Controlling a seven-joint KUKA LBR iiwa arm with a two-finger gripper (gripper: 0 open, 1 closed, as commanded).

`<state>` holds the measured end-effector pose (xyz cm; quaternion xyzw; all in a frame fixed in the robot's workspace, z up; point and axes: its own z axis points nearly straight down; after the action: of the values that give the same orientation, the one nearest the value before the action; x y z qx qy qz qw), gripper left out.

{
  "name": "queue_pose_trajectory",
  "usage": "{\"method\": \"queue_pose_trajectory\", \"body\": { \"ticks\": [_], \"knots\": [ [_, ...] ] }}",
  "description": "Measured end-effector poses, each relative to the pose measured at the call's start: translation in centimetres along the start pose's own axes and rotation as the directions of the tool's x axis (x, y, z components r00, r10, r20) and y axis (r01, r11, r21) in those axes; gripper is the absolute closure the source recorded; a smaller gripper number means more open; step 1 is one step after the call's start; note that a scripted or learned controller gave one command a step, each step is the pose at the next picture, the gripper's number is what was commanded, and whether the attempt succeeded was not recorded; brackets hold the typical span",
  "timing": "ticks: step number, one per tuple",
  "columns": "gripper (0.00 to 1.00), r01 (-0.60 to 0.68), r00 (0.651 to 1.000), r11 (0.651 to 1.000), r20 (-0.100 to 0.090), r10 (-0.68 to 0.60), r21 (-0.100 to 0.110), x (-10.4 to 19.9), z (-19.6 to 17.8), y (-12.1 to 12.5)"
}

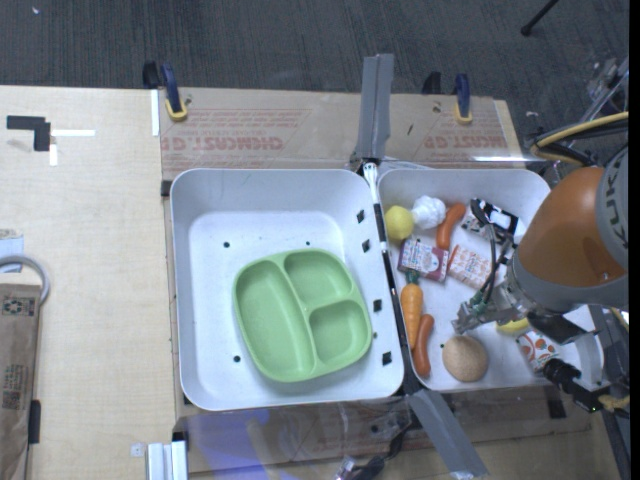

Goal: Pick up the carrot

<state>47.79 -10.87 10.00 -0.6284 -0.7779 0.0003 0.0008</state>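
The carrot (411,308) is orange with a small green top. It lies lengthwise along the left wall of the right bin (530,183), close to the divider. My gripper (478,316) hangs low over the middle of the right bin, a short way right of the carrot and apart from it. It sits just above a round tan ball (465,359). The arm's orange band (575,238) covers the bin's right side.
A red-orange sausage shape (424,344) lies beside the carrot's lower end. A yellow lemon (398,223), a white lump (428,210), another orange piece (450,226) and two snack packets (445,261) fill the bin's far half. The left bin holds a green divided plate (270,343).
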Motion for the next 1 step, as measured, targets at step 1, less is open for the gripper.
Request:
{"method": "queue_pose_trajectory", "body": {
  "ticks": [1],
  "knots": [
    [1.00,-0.314,0.950,0.950,0.002,0.314,-0.001,3.77,-9.10,0.82]
  ]
}}
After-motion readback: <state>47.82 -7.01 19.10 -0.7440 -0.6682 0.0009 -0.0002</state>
